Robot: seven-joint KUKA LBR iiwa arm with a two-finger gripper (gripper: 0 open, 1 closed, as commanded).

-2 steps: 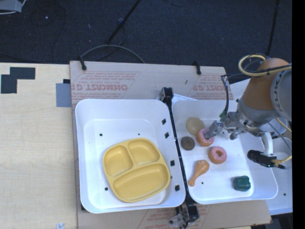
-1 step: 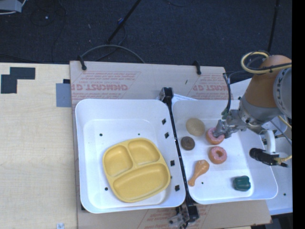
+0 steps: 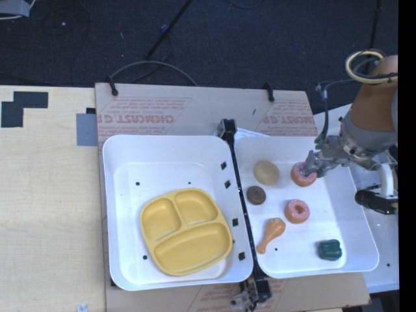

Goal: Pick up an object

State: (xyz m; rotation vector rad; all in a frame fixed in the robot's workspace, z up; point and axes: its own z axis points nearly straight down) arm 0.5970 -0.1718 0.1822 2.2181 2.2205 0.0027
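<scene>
Yellow divided plate [image 3: 187, 231] in left bin [image 3: 123, 155]

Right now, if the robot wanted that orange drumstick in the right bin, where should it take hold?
Probably the thin shaft of the drumstick, from straight above, closing across its width. It lies flat and slanted, fat end up-right, and has free space around it. The narrow middle likely fits a two-finger hand better than the bulb.

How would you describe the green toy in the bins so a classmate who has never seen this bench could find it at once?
Start at the right-hand white bin, the one holding toy food. Go to its near right corner, past the pink doughnut and the orange drumstick. The green pepper lies alone there, the only green, blocky item among round, pale or pink ones.
</scene>
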